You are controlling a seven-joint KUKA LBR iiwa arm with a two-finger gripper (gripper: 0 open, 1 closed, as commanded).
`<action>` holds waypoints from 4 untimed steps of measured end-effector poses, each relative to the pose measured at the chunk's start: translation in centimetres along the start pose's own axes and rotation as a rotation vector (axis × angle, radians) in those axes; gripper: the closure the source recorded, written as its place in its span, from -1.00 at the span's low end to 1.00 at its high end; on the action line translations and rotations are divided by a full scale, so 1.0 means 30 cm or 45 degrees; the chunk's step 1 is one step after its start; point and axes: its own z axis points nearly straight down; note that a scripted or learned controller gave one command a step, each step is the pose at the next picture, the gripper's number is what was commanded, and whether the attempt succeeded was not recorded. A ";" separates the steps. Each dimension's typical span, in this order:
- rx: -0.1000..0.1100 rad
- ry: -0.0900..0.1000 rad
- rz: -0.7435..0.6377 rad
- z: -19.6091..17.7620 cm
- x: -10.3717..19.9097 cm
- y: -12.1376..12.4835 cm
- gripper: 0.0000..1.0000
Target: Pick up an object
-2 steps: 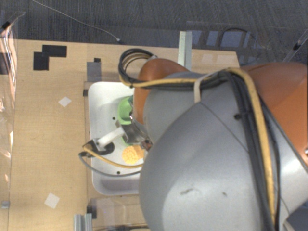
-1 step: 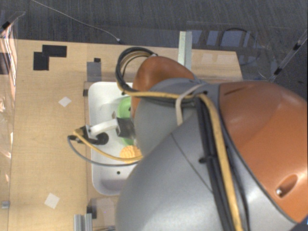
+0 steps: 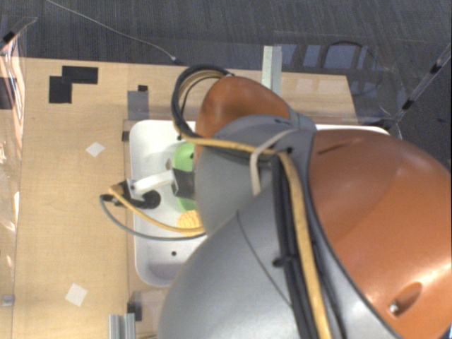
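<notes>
The grey and orange arm (image 3: pixel 304 224) covers most of the view and reaches down into the left white bin (image 3: pixel 145 143). The dark body of my gripper (image 3: pixel 183 182) sits low over the bin's middle, right above a green object (image 3: pixel 185 156) that shows both above and below it. Whether the gripper touches the green object is hidden. Just below, a yellow ribbed object (image 3: pixel 189 221) lies at the edge of the arm's housing. The right side of the bin is hidden by the arm.
A white bracket and black connector (image 3: pixel 145 193) with yellow and grey cables hang off the wrist over the bin's left rim. The wooden bench (image 3: pixel 63 210) stretches to the left, with a clear guard panel along its left edge.
</notes>
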 end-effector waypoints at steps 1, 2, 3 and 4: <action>0.002 0.002 -0.001 -0.035 0.004 0.000 1.00; 0.004 0.003 -0.003 -0.070 0.008 0.001 1.00; -0.004 -0.004 -0.637 -0.189 -0.001 -0.015 1.00; -0.005 -0.007 -0.299 -0.065 -0.004 -0.015 1.00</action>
